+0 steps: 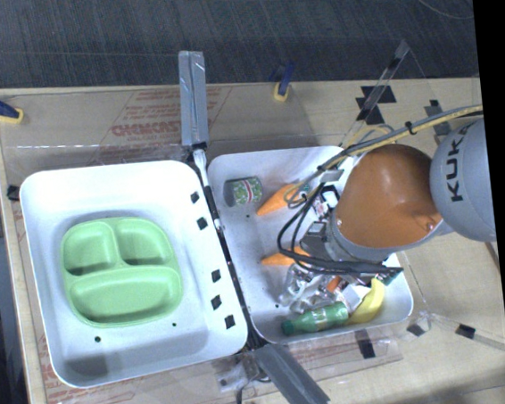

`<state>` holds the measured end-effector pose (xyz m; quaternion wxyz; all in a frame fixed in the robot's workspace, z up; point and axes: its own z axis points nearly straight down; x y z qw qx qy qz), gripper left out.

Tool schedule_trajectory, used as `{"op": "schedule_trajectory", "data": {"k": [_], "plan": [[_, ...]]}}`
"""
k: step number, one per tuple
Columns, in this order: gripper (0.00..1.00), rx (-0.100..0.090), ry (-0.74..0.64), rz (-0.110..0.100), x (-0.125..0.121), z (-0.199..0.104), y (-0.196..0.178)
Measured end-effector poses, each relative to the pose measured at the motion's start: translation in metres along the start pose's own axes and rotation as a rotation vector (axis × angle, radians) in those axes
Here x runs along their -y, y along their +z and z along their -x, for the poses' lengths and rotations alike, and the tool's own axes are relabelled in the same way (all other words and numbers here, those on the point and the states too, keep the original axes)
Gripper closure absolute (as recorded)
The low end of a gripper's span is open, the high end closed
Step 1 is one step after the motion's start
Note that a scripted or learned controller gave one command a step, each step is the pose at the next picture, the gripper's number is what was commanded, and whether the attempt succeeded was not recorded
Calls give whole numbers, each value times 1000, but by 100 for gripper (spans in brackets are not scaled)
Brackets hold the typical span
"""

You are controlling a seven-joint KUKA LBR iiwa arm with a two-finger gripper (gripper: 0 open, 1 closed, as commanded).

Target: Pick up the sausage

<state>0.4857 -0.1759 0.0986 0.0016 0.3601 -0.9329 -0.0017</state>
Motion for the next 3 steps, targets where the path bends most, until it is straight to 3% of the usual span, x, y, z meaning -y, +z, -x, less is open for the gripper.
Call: {"op": "schedule_trajectory", "data": {"k": [1, 2, 3], "plan": [[100, 3, 24, -5, -13, 44, -104], [100, 2, -254, -3, 20, -7, -90], [0, 1, -254, -2, 20, -7, -90]]}}
